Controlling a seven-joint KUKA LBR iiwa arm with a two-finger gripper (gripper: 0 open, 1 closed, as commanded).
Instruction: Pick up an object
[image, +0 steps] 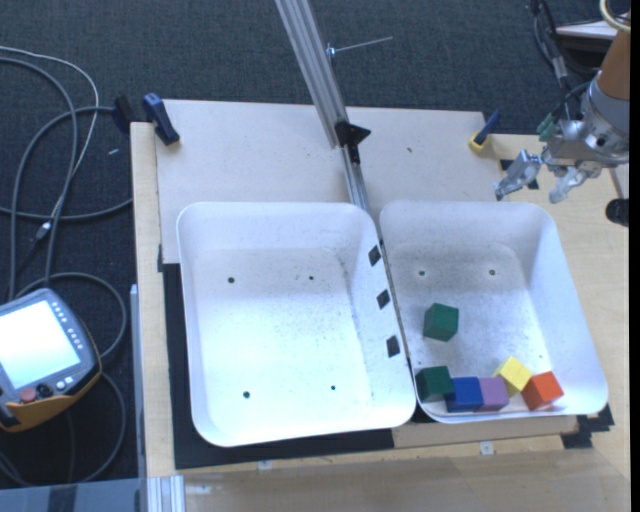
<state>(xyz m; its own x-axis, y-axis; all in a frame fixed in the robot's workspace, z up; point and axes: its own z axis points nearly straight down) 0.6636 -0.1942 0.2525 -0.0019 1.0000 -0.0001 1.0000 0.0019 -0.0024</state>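
Item 1, green block (440, 322): a small dark green cube lying alone near the middle of the right bin (565, 270). It sits slightly turned, its edges at a slant to the bin walls. As a cube it has no long axis to report. Open bin floor surrounds it on every side, and nothing touches it.

Item 2, row of 5 blocks along the near wall of the right bin, toward 5 o'clock from the lone green block: a second green cube (433, 382), a blue cube (465, 393), a purple cube (493, 392), a yellow cube (515, 374) and an orange cube (541, 390). Neighbours in the row sit touching or just beside one another; the yellow one lies a little behind the purple and orange ones.

Item 3, left bin (195, 260): a white tray with dark specks on its floor, touching the right bin along the middle.

Item 4, gripper (540, 176): above the bench beyond the far rim of the right bin, at about 1 o'clock from the lone green block and well apart from it. Its 2 fingers are spread wide, with nothing between them.

Item 5, surroundings: a metal rail (318, 75) slanting down to the gap between the bins, a blue clamp (160, 117) at the bench's far left corner, and a handheld screen unit (40, 355) on the floor at 9 o'clock.
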